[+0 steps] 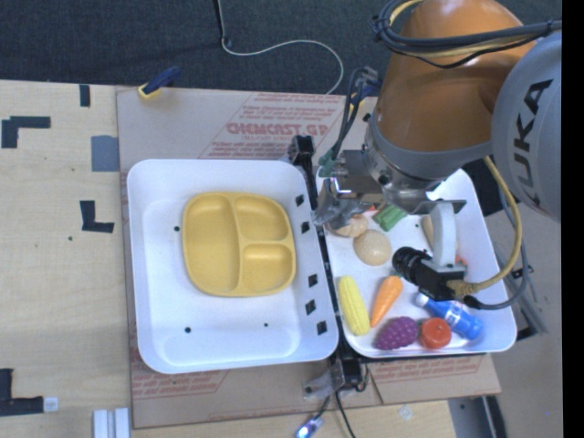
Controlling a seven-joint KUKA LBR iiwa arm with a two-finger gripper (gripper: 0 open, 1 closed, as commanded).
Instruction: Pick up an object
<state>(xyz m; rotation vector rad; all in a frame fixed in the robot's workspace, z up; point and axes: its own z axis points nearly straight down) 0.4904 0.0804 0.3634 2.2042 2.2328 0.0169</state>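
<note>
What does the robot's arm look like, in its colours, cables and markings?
The arm is grey, with a rounded, glossy orange band above a grey wrist. Black cables loop over the orange part. Black lettering on the grey link reads UKA, as far as it shows. The gripper is of bare silvery metal.

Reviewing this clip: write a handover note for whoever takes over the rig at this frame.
Gripper: low over the upper left corner of the right bin, nothing visibly held; open or shut cannot be told.
Things: corn, carrot, purple grapes, beige round piece, green piece, red piece and blue piece all lie in the right bin. A yellow divided plate sits in the left bin.
Done: no pick visible.
Left: grasp and lift one object; the beige round piece looks nearest.
</note>
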